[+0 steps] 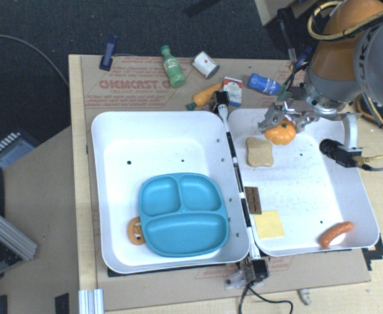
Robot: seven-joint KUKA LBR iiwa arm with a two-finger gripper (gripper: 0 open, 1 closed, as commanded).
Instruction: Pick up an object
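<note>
My gripper (pixel 284 122) hangs over the far left part of the right bin (pixel 348 188), below the grey arm with its orange band. A small orange toy fruit (pixel 282 135) sits between its grey fingers (pixel 270 121), which close on the fruit's top. A tan bread slice (pixel 259 152) lies just in front of the fruit and to its left. Nearer the bin's front lie a yellow cheese square (pixel 268 225), a small brown block (pixel 252 200) and a sausage (pixel 336 234).
The left bin (pixel 113 142) holds a blue divided plate (pixel 182 213) with a brown pretzel (pixel 135 231) at its left edge. Behind the bins on the board lie a green bottle (pixel 172 67), a white can (pixel 205 64), a blue can (pixel 264 84), a carrot (pixel 204 97) and a carton (pixel 231 90).
</note>
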